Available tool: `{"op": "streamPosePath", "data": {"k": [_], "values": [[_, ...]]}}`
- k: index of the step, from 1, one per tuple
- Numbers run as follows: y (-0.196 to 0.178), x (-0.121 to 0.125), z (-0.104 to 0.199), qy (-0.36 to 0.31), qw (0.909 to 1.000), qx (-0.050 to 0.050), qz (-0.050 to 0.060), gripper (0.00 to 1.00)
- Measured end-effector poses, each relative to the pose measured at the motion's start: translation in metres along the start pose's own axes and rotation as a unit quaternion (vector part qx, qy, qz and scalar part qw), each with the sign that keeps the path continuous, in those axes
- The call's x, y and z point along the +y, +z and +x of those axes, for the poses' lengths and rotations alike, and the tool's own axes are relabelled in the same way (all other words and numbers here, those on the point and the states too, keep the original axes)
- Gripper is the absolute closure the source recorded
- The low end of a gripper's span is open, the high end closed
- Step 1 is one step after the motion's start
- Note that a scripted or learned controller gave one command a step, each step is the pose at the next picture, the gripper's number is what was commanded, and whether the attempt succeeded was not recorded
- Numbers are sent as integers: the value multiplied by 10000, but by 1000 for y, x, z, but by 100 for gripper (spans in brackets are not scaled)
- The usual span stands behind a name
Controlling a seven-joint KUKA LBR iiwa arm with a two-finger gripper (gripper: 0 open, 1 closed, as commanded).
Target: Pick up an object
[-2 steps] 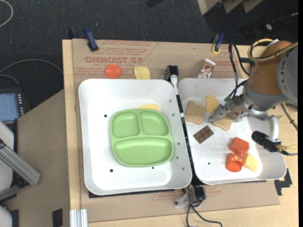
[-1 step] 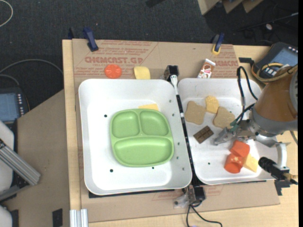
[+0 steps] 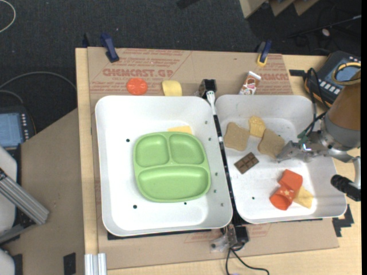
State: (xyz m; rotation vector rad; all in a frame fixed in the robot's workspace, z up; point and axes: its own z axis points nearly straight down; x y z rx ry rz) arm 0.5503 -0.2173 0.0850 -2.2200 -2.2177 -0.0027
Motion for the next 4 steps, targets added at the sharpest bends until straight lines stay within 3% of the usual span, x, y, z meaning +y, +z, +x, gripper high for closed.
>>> {"op": "streamPosePath", "data": {"k": [1, 2, 3, 4], "values": [[1, 35, 133, -68, 10000, 1, -24, 0], [0, 108, 101, -16, 10000, -34, -44, 0], [-11, 106, 102, -17, 10000, -33, -33, 100], [-118, 81, 46, 18, 10000, -46, -56, 100]]}}
